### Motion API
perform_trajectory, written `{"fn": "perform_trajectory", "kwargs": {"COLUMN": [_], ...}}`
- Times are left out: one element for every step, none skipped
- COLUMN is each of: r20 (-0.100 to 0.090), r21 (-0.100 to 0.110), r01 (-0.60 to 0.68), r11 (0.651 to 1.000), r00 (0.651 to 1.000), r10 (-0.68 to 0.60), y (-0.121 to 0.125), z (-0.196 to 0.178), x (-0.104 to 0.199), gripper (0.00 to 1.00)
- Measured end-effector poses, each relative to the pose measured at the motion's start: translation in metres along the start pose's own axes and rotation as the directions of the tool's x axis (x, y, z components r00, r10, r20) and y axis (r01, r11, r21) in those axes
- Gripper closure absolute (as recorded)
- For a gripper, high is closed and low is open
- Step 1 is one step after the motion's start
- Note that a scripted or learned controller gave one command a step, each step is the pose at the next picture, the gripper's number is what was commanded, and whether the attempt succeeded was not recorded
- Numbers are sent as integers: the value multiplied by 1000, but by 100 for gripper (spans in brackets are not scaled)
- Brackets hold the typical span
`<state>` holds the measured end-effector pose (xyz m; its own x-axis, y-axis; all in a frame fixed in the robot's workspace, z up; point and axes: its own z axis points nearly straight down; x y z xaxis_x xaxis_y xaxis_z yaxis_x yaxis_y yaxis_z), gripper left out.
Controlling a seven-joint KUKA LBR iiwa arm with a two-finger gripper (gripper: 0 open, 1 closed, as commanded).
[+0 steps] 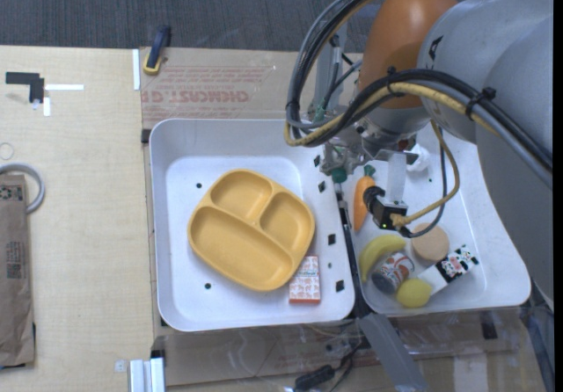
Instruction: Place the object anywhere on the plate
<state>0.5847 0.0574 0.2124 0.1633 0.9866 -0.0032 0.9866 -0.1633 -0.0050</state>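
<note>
Camera view puts the claw (341,169) low over the bench's middle divider (346,236). Whether it is open, or has hold of anything, I cannot tell. Just beside it, on the arm's side, lies an orange carrot-like toy (360,204), probably the object. Further out on the opposite side, the yellow plate (211,241) is bare, so the placing seems wholly left to do. Beyond the claw, the red print on the cardboard (211,83) runs upside down and I cannot read it.

The grey arm (497,47) is extended in from the right, and its orange band (406,30) is seen from above. The wrist (391,122) is pointed steeply downward, the gripper (345,166) is carried beneath it, and dark cables (310,74) are looped alongside.
</note>
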Motion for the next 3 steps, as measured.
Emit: {"fn": "perform_trajectory", "kwargs": {"r20": [0,0,0], "r21": [-3,-3,-3], "r01": [37,37,-178], "r11": [999,999,984], "r00": [999,999,984], "r10": [-37,-37,178], "y": [27,27,12], "z": [-16,-16,-95], "x": [-18,-18,11], "gripper": [100,0,0]}}
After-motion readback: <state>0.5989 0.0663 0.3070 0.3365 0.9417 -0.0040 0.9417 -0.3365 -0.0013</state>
